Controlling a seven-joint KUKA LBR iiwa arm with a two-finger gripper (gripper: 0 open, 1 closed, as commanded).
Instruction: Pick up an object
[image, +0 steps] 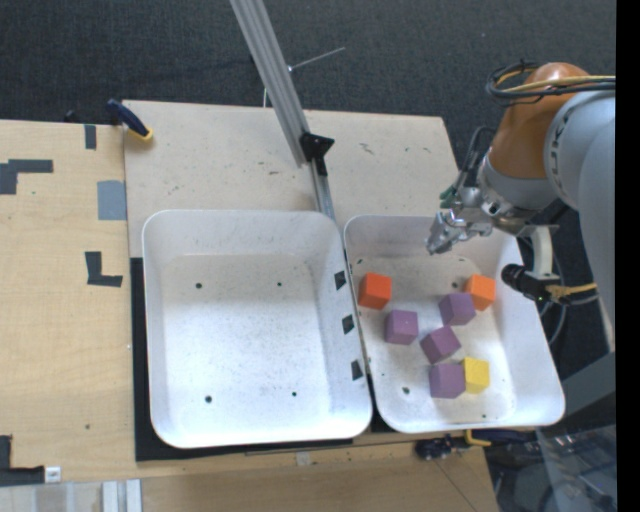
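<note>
The right bin (520, 400) holds several small cubes. An orange cube (375, 291) lies near its left wall, and a second orange cube (481, 291) lies near the right wall. Purple cubes (401, 326) (457, 308) (440, 344) sit in the middle, with one more purple cube (447, 379) touching a yellow cube (477, 375) toward the front. My gripper (441, 240) hangs over the bin's far end, above and behind the cubes, with nothing visible between its fingers.
The left bin (165, 300) stands beside the right one. A slanted metal rail (285, 90) runs from the top down to the bins' shared wall. A blue and yellow clamp (130, 119) lies at the bench's far left.
</note>
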